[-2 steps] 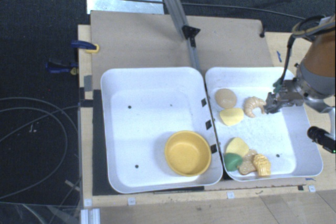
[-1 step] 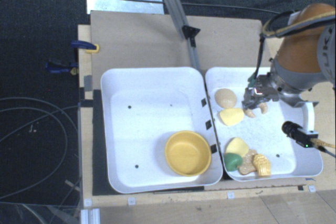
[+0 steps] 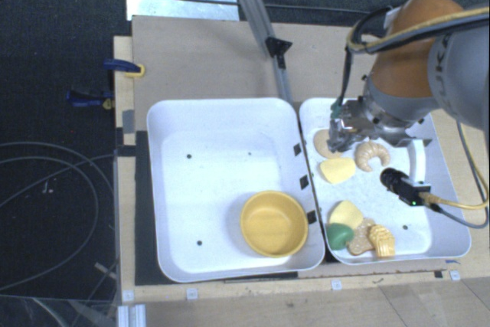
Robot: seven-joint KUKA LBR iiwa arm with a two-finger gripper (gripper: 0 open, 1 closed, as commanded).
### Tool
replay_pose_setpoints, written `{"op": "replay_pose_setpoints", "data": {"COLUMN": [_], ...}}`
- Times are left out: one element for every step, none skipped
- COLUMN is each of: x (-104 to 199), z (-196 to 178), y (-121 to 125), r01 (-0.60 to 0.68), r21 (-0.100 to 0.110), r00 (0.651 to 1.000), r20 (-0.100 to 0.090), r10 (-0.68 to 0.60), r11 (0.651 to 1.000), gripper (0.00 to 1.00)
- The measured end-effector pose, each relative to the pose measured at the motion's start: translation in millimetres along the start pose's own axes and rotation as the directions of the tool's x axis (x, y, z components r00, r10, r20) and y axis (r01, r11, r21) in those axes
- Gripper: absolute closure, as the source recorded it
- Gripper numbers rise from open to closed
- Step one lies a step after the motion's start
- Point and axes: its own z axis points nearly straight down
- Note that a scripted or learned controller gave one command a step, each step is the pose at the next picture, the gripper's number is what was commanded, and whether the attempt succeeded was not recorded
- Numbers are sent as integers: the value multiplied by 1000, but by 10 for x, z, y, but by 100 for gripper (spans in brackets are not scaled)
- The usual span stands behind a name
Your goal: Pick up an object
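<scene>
My gripper [image 3: 339,135] hangs low over the back left corner of the right bin [image 3: 444,241]. It sits right above a tan round piece [image 3: 323,144] and partly covers it. A tan croissant [image 3: 373,155] lies just to its right and a pale yellow wedge [image 3: 337,170] just in front. Nothing can be seen held in the gripper.
The left bin [image 3: 191,126] holds a yellow bowl [image 3: 273,222] at its front right. At the right bin's front left are a yellow piece [image 3: 346,213], a green piece [image 3: 339,234] and a ridged orange piece [image 3: 382,241]. A black plug with a yellow cable [image 3: 401,185] hangs over the bin.
</scene>
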Motion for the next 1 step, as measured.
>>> {"op": "replay_pose_setpoints", "data": {"x": [530], "z": [-103], "y": [16], "r01": [0], "r21": [1], "r00": [1000], "r20": [-1], "r10": [0], "r11": [1000], "gripper": [100]}}
